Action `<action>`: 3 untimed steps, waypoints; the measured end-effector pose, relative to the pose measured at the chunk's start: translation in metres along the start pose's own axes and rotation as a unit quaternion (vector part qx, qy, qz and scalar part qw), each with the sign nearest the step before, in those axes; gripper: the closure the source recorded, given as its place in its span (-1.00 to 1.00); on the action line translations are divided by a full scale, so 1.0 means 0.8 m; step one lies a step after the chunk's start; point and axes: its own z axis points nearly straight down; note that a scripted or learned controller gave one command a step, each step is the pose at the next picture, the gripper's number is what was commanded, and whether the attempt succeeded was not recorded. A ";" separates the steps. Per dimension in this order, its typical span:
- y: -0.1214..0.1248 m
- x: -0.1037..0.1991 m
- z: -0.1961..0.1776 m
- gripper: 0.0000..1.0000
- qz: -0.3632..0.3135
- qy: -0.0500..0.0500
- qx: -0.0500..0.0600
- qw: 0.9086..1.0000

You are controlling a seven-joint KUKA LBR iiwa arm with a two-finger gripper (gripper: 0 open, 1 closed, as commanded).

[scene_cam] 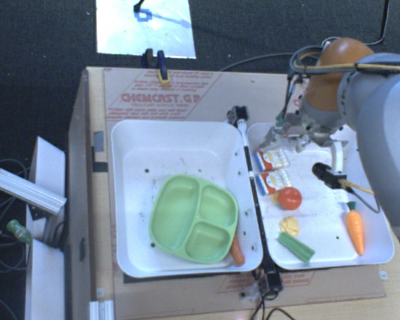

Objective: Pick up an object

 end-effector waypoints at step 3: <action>0.000 0.007 0.000 -1.00 0.001 -0.001 0.000 1.000</action>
